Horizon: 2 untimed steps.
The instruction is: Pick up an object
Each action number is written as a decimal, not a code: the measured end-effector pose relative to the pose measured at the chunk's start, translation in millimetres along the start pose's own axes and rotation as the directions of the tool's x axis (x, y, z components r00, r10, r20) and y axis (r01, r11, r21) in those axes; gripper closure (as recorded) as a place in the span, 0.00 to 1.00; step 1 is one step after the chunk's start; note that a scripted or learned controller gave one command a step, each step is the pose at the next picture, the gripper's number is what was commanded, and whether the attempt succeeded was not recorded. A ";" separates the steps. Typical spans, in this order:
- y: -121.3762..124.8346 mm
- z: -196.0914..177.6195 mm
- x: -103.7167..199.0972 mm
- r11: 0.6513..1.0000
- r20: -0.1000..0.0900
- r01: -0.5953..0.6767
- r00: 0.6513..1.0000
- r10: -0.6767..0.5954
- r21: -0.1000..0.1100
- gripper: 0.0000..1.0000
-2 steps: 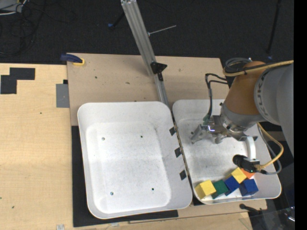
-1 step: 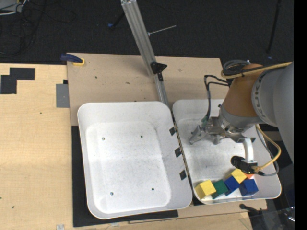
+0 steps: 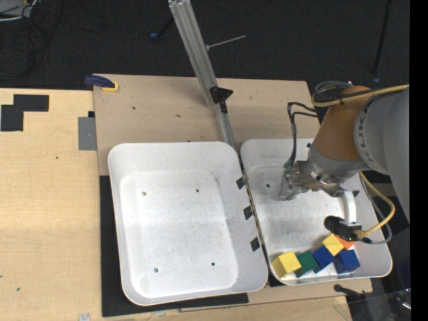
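Blocks sat bunched in the right bin's near corner; gripper hung well apart, jaws' state unclear. Should've aimed for the yellow outer one.

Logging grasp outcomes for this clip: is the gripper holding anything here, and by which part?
Nothing is held. The gripper is over bare floor in the right bin, apart from the blocks in the near corner.

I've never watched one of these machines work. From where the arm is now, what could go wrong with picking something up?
1. The gripper is over bare floor of the right bin, away from the blocks, so it may close on nothing.
2. The blocks sit packed together in the bin's near corner, so the rim and neighbouring blocks could block a clean grab.
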<state>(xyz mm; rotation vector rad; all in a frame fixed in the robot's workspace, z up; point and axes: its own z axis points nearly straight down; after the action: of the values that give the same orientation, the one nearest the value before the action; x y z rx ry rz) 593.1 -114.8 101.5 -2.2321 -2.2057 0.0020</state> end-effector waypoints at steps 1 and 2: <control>2.1 -42.5 -4.2 1.000 0.002 0.001 1.000 -0.001 -0.004 1.00; 3.4 -85.6 -10.1 1.000 0.002 0.002 1.000 -0.002 -0.005 1.00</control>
<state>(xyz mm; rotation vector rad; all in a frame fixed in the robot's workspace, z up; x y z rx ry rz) 596.7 -125.1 187.1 -2.2330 -2.2117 -0.0012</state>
